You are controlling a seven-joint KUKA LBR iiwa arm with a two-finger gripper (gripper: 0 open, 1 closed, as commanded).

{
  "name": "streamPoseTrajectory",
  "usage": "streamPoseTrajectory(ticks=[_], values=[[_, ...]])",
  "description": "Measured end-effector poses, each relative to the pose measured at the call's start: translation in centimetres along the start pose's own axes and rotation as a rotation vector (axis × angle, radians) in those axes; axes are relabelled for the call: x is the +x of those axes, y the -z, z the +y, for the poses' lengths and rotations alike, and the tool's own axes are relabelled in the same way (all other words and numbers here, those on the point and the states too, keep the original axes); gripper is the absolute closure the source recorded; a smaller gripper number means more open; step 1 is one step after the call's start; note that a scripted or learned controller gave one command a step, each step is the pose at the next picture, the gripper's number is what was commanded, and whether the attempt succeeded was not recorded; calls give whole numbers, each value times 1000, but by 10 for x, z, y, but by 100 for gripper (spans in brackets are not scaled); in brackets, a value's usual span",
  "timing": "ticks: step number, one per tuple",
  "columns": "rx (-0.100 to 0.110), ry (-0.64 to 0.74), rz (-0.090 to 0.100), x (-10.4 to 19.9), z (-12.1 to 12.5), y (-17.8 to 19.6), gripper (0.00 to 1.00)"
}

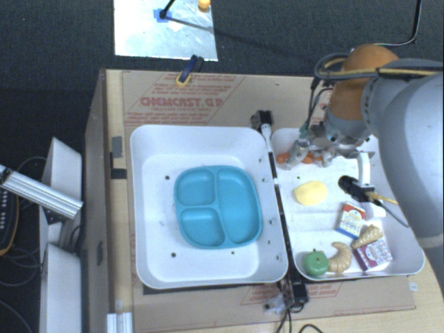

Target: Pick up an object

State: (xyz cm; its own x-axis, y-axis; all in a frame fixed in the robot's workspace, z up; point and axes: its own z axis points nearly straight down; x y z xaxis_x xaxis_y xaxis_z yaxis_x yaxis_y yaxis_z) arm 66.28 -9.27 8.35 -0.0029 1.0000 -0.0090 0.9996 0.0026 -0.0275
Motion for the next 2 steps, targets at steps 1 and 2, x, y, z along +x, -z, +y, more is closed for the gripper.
streamPoseTrajectory(ticks=[1, 2], values=[[-5, -1, 7, -8, 1, -1, 0], [-12, 1, 10, -19, 3, -1, 0]])
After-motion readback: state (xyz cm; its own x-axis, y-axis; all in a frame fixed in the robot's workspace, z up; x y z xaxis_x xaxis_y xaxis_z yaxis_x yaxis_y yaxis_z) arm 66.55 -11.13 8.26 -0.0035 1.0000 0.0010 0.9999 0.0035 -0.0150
